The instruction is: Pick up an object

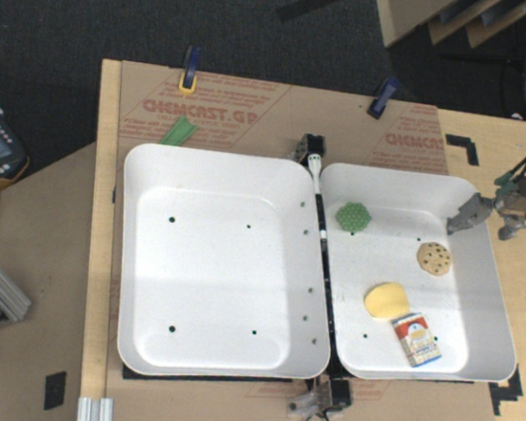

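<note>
At the frame's right edge the gripper is partly cut off; whether it is open cannot be told. Nothing sits in it.

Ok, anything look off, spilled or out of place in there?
Only one stray: a green piece lies on the cardboard behind the left bin, outside both bins. The cookie, yellow object and small box sit apart in the right bin.

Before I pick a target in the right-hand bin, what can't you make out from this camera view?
- Gripper: too small and blurred at the bin's rim; finger state unreadable.
- Arm: cut off by the right edge.
- Small carton: print too small to read.
- Green object: too small to identify.
</note>
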Robot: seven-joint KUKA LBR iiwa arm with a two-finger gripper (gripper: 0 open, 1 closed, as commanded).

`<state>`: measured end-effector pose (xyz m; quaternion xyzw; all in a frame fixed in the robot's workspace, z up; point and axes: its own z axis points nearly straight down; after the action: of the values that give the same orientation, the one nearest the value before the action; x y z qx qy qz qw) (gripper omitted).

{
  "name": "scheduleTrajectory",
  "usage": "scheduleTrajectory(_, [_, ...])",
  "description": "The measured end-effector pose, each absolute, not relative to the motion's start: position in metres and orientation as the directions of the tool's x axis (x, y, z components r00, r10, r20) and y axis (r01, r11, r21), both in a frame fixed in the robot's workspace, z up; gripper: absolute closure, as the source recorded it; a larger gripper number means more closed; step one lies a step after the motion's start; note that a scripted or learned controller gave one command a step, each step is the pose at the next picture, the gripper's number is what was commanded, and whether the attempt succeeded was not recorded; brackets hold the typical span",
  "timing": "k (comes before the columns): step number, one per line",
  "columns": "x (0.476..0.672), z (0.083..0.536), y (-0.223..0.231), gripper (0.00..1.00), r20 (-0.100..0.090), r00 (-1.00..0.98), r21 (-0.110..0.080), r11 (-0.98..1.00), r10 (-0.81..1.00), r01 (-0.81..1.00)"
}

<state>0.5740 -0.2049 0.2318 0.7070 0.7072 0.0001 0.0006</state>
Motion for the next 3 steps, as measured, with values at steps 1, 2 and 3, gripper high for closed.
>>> scheduleTrajectory(1, [0.602, 0.077, -0.135, 0.00, 0.004, -0.006, -0.005, 0.006, 1.000, 1.000])
scheduleTrajectory(2, [0.670, 0.086, -0.098, 0.00, -0.001, -0.006, 0.007, 0.006, 1.000, 1.000])
scheduleTrajectory(3, [0.668, 0.096, -0.101, 1.00, -0.002, -0.002, 0.005, 0.002, 1.000, 1.000])
